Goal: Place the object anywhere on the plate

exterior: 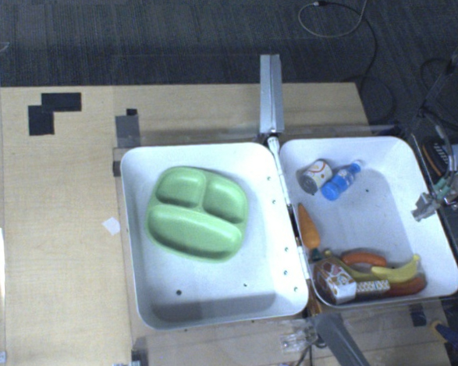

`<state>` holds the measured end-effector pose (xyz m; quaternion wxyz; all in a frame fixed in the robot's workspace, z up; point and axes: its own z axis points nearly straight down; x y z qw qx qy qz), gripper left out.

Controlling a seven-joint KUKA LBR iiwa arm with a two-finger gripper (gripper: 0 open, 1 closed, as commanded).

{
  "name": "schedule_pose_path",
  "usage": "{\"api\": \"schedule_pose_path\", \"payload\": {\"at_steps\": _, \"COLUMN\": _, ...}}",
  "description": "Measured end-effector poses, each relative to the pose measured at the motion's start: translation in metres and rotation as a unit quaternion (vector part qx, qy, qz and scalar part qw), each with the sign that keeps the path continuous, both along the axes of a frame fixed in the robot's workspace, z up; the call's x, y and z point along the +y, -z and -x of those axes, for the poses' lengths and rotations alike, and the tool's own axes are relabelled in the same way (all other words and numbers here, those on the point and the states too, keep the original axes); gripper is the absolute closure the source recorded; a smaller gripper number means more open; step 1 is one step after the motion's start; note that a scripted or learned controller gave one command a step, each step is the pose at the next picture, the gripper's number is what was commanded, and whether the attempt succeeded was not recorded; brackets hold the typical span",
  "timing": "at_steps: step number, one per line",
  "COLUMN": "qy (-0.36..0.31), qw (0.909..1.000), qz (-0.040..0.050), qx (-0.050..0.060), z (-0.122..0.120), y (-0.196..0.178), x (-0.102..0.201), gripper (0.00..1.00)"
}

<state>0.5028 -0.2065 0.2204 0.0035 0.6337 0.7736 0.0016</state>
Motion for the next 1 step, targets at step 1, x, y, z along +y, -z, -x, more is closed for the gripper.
{"api": "schedule_pose_path", "payload": {"at_steps": 1, "qy": 0.155, "qw": 0.9879, "qz": -0.001, "qx": 0.0, "z": 0.0136, "y": 0.1291, "x": 0.0009, "gripper": 1.0}}
